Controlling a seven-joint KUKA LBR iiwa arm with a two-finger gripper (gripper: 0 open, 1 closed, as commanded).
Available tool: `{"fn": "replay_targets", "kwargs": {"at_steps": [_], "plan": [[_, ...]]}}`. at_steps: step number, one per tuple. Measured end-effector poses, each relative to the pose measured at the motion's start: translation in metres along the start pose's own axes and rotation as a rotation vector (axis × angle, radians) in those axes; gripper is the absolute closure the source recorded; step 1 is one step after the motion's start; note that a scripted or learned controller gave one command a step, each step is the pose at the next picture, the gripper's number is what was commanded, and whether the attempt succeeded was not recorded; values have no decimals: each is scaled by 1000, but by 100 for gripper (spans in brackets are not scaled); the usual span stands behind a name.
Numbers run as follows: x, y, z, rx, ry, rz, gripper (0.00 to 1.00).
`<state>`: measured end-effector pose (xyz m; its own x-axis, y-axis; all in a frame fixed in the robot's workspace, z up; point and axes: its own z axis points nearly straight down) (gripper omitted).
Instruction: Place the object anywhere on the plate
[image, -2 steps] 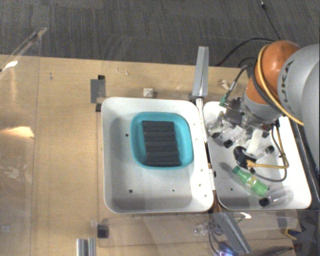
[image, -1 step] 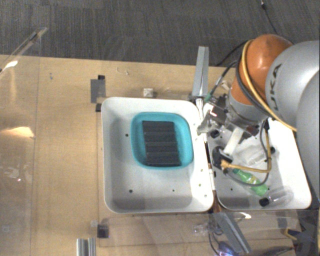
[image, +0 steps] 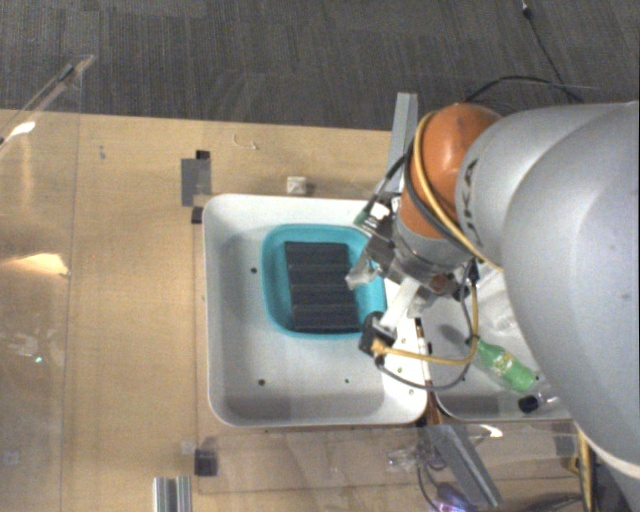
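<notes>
Jaws' state can't be told, wrist hiding them; green bottle (image: 505, 367) lies right of blue plate (image: 275, 290).

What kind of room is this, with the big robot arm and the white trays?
Probably a robotics lab or test workshop. A large grey robot arm reaches over a wooden bench that bears a shallow white bin with a blue plate in it. Loose cables and metal brackets sit around the bench, and the floor is carpeted.
</notes>
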<state>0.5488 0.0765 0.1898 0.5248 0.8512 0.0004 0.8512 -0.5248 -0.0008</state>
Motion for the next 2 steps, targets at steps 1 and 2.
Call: {"fn": "replay_targets", "kwargs": {"at_steps": [1, 2], "plan": [[-42, 51, -131, -4, 2, 283, 0], [-3, -6, -100, -2, 1, 458, 0]]}}
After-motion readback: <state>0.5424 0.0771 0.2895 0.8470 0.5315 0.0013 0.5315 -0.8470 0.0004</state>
